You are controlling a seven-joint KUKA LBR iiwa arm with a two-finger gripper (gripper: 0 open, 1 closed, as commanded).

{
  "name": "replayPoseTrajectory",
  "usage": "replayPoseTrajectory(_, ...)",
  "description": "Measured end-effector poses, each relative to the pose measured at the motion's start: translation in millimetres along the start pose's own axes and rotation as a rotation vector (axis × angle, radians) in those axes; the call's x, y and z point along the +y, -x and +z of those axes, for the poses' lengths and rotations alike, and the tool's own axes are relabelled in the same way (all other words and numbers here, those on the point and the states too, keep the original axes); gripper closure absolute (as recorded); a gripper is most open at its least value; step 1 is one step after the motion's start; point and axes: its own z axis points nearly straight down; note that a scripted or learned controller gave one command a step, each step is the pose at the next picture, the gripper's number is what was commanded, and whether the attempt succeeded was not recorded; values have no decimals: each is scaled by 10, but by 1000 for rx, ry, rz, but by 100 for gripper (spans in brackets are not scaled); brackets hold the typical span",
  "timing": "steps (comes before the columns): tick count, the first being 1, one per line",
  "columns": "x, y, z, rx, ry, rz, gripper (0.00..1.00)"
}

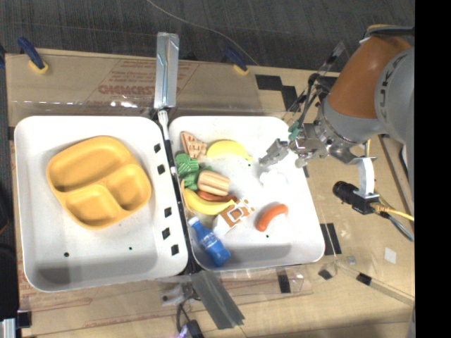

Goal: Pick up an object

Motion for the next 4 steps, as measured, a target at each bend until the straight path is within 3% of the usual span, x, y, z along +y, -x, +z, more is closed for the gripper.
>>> replayPoseTrajectory(1, 988, -187, 1213, -3, 26, 176, 0)
replayPoseTrajectory(2, 871, -666, 1229, -1, 21, 256, 0)
replayPoseTrajectory(3, -393, -903, 1346, 0, -1, 200, 0)
replayPoseTrajectory(4, -388, -903, 1249, 0, -2, 195, 100)
